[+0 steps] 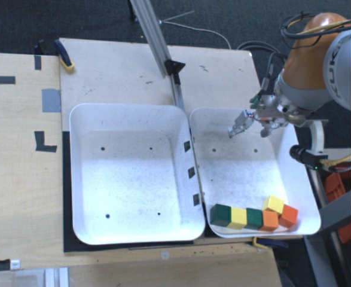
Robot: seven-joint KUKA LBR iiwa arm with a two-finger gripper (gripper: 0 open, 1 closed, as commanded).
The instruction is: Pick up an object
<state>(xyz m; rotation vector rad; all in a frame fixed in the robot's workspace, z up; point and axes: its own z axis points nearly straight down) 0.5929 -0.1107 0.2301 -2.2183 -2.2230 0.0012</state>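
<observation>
With the hand point(248, 124) held apart and empty at the right bin's point(235, 171) 12 o'clock, the row of coloured blocks point(254, 215) at its 6 o'clock edge is best approached from above, 1 end block being singled out.

A single fixed camera looks down on the bench point(121, 64) from above, tilted at a slant rather than straight overhead, so the far edge of the bench sits toward the top of the frame and the near edge toward the bottom. It stands far enough back to take in both white bins whole: the left bin point(79, 160) fills the middle of the frame, the right bin point(295, 160) lies just beside it. The arm point(319, 58) enters from the right edge, seen from above. Dark floor point(55, 8) shows beyond the bench at the top.
</observation>
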